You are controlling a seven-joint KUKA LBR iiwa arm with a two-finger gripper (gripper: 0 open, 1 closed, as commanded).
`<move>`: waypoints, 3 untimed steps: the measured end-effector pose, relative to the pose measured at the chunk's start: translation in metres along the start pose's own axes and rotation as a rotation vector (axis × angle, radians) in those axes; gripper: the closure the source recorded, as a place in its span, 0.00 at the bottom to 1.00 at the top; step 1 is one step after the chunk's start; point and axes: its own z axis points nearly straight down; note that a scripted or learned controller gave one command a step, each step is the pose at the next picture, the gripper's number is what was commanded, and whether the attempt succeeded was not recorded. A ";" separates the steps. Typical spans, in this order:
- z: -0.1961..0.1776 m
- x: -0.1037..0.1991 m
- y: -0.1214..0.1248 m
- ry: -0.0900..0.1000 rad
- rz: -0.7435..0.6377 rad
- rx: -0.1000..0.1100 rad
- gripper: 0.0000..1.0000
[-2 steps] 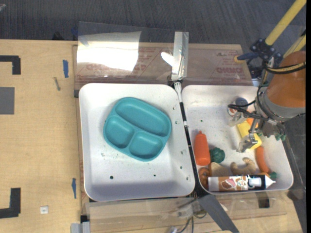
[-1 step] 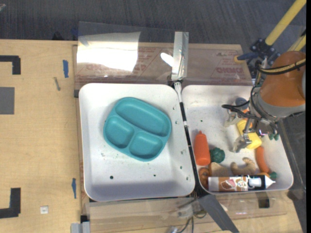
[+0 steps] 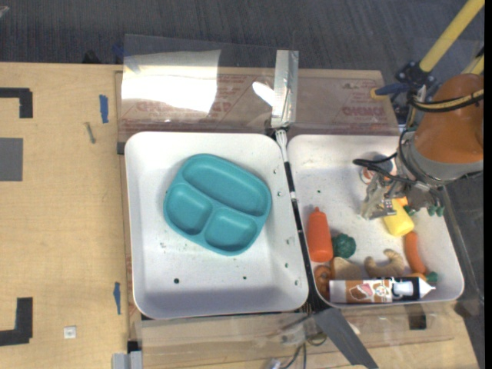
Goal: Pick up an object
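Observation:
My gripper [image 3: 380,201] hangs low over the middle of the right bin [image 3: 338,156], reaching in from the right on the grey arm with its orange band [image 3: 455,129]. Right beside it, at its lower right, lies a yellow block [image 3: 400,222]. An orange carrot [image 3: 414,253] lies below the block. An orange bottle-shaped toy [image 3: 320,235] stands by the bin's left wall, with a dark green piece [image 3: 344,245] next to it. A brown toy [image 3: 384,264] and a white and brown tube [image 3: 380,289] lie along the front wall.
The left bin [image 3: 146,206] holds a teal divided plate [image 3: 217,203]. A clear plastic sheet [image 3: 173,91] and a metal bracket [image 3: 284,87] stand behind the bins. A yellow pole [image 3: 457,25] slants at the upper right.

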 end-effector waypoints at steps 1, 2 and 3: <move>-0.086 -0.012 0.051 0.011 0.098 -0.005 1.00; 0.013 -0.017 0.061 0.013 -0.057 -0.005 1.00; 0.014 -0.016 0.061 0.015 -0.058 -0.005 0.00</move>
